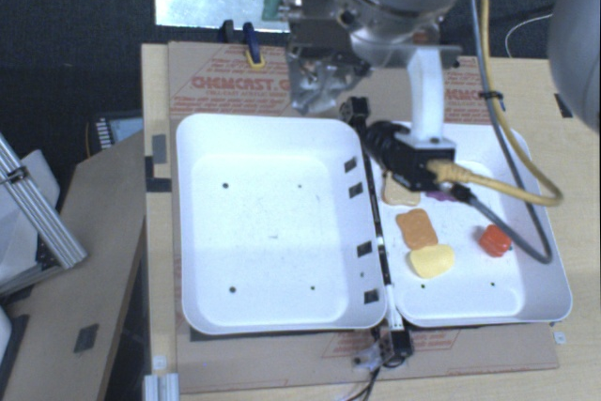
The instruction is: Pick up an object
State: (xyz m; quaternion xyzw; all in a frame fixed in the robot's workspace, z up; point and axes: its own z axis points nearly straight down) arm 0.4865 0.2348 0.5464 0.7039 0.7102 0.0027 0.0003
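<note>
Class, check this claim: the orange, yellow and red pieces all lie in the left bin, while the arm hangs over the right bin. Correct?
Not quite. The camera view shows the orange piece, yellow piece and red piece lying in the right bin, not the left bin. The arm does hang over the right bin.

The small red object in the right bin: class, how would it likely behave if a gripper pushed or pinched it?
The red object looks rounded and compact, so it may roll when nudged. It sits apart from the yellow piece, leaving finger room. Its smooth-looking surface might slip.
</note>
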